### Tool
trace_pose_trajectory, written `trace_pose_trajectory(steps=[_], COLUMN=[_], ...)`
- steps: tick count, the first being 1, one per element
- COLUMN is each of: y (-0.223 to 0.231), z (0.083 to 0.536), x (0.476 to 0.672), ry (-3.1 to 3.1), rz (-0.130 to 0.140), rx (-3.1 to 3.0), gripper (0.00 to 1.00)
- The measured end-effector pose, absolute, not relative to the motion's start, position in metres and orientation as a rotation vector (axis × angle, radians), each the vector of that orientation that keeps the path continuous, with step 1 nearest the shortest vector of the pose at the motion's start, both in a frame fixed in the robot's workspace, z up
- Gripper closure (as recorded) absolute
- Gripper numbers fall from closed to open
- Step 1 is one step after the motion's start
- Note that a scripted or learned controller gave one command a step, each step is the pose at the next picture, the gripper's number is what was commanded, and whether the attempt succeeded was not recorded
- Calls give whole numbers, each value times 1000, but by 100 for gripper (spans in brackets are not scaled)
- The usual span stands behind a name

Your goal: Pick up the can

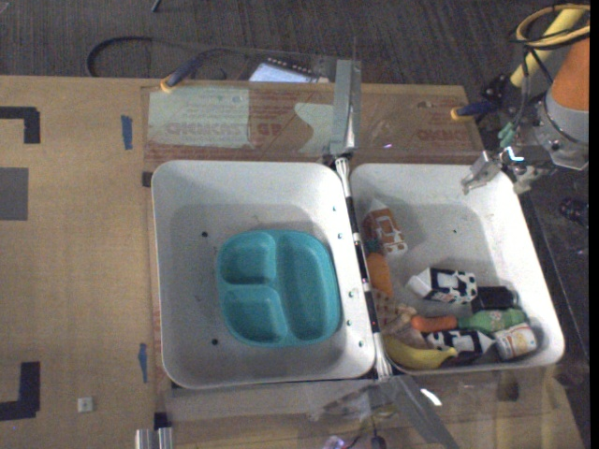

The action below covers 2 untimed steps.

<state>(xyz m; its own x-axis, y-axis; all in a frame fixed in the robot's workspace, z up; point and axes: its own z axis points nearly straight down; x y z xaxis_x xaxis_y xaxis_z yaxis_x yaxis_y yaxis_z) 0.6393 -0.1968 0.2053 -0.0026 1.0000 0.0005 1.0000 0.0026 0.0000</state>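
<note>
While hanging over the right bin's (pixel 524 251) far right corner, claw (pixel 499 174) apart, gripping nothing. Well away, near that bin's front right corner: can (pixel 516 341) lying beside a banana (pixel 419 354). Left bin (pixel 178 251): teal tray (pixel 278 286).

No legible text or labels anywhere
</note>
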Motion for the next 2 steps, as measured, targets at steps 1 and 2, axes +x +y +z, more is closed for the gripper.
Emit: trace_pose_trajectory(steps=[1,2], y=[-146,-99], z=[86,87], x=[564,500], ry=[-2329,-2367], rz=[-4,-5], rx=[-2112,-2069], gripper=[0,0])
